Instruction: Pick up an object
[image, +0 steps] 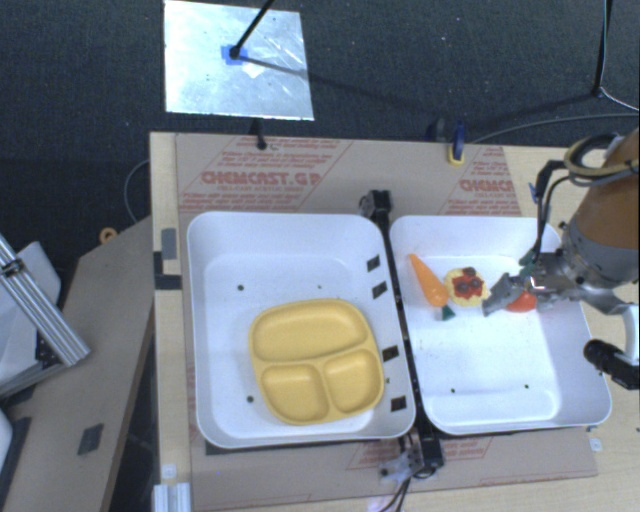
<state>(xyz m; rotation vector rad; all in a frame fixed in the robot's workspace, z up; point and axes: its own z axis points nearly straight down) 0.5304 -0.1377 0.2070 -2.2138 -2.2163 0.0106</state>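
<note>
My gripper (503, 296) is low over the upper right part of the right bin (500, 400), reaching in from the right. A small red object (522, 304) lies right at its tip, partly covered by it, and I cannot see whether it is held. Just left of the gripper sits a small yellow piece with red bits on top (465, 285). An orange toy carrot (430, 280) with a green end lies further left, near the bin's left wall.
The left bin (230, 250) holds a yellow three-compartment plate (315, 358). A black divider strip (392, 300) runs between the two bins. The arm's grey body (600, 250) hangs over the right bin's right rim.
</note>
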